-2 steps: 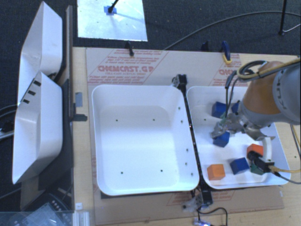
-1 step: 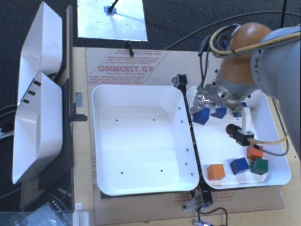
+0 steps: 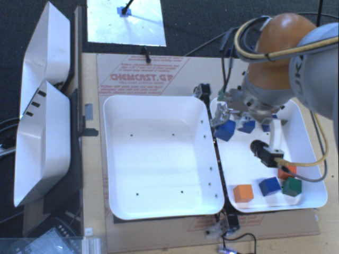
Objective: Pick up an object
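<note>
In the camera view, the grey arm [image 3: 312, 62] with its orange band [image 3: 280, 41] reaches in from the right and bends down over the far left corner of the right bin [image 3: 241, 165]. The gripper [image 3: 220, 115] hangs there, close to the wall that divides the two bins. From this slant I cannot tell whether it is open or closed, or whether it has hold of anything.

A blue block [image 3: 225, 130] sits tilted just below the gripper, beside the dividing wall, and looks close to touching it. A smaller blue piece [image 3: 247, 126] lies just to its right, partly under the wrist.

Four more things are gathered along the near side of the right bin. An orange cube [image 3: 243, 193] stands apart on the left. A blue cube [image 3: 269, 186] is to its right, with a green cube [image 3: 292, 187] beside it near the bin's corner. A red-orange piece [image 3: 286, 171] lies just behind the green cube, partly hidden by a yellow cable.

The left bin [image 3: 159, 157] shows its white floor, which has a few small dark dots on it. Both bins rest on a pale sheet [image 3: 145, 75] printed in red letters. A shiny metal plate [image 3: 124, 20] lies beyond the sheet on the dark floor. Two more white trays [image 3: 42, 136] lean at an angle on the far left.
</note>
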Motion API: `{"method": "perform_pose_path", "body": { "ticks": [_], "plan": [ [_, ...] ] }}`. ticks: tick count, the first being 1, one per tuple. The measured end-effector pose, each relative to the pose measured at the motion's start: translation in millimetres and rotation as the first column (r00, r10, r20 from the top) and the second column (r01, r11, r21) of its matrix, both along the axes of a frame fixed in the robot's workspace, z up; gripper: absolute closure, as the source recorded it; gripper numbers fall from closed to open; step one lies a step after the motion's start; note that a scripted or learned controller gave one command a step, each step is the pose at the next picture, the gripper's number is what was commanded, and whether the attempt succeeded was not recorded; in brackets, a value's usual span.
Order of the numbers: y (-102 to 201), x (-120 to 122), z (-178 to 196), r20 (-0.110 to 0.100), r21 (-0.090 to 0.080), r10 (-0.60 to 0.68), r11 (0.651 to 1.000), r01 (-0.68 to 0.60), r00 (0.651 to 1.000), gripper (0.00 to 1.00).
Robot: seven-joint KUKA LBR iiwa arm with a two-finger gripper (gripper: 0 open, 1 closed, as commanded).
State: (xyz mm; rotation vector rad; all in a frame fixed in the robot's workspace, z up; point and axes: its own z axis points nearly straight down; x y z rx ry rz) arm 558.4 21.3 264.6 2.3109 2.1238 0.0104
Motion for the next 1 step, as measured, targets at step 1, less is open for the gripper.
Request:
{"method": "perform_pose_path", "body": {
  "ticks": [1],
  "plan": [
    [22.3,29.1,-11.7,-0.007,-0.002,0.065,0.998,-0.065,0.998,1.0]
  ]
}}
